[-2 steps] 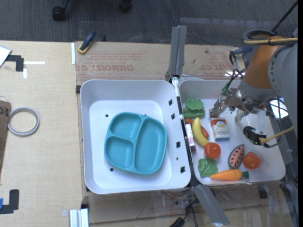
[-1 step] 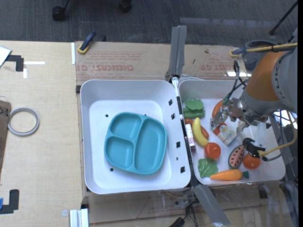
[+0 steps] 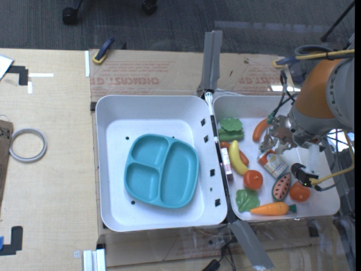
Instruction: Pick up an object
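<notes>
My gripper point(image 3: 276, 142) hangs low in the right bin point(image 3: 333, 208), at its upper middle. Just below it lies a small white and red carton point(image 3: 274, 164), tilted. A red-orange sausage point(image 3: 259, 130) lies just left of the gripper. Further left are a green lettuce piece point(image 3: 230, 129), a yellow banana point(image 3: 238, 158) and a red tomato point(image 3: 253, 179). Along the bin's front lie a green leaf point(image 3: 246, 199), an orange carrot point(image 3: 271, 209), a watermelon slice point(image 3: 281, 186) and a second tomato point(image 3: 299, 193). I see nothing lifted off the bin floor.
The left bin point(image 3: 107, 151) holds a blue divided plate point(image 3: 162, 171). A tape roll point(image 3: 26, 145) lies on the bench at far left. The grey arm with its orange band point(image 3: 318, 92) and cables crowd the right bin's far right side.
</notes>
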`<state>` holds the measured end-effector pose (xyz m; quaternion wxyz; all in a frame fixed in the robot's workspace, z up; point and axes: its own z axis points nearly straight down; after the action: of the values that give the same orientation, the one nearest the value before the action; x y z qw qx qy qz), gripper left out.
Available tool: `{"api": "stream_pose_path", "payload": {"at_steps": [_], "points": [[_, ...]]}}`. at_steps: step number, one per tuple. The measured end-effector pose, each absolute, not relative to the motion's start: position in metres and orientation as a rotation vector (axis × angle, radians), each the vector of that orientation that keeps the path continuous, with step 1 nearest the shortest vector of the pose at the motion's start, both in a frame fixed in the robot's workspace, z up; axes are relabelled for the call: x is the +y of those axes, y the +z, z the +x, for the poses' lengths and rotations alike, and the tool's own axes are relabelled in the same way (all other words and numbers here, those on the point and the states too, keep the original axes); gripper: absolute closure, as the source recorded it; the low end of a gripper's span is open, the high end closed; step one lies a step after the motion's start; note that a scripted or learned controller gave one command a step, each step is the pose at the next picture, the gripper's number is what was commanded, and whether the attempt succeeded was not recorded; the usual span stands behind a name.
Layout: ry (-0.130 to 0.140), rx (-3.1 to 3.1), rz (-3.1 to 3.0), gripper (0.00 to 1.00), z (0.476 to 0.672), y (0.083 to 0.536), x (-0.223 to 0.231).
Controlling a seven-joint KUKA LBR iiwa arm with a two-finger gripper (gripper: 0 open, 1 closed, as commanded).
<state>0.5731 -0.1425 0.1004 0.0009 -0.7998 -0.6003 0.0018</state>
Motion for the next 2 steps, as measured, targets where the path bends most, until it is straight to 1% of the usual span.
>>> {"api": "stream_pose_path", "payload": {"at_steps": [1,2], "points": [[0.005,-1.480,-2.771,1.00,0.568,0.191,-0.061],[0.006,-1.617,-2.694,1.00,0.588,0.225,0.010]]}}
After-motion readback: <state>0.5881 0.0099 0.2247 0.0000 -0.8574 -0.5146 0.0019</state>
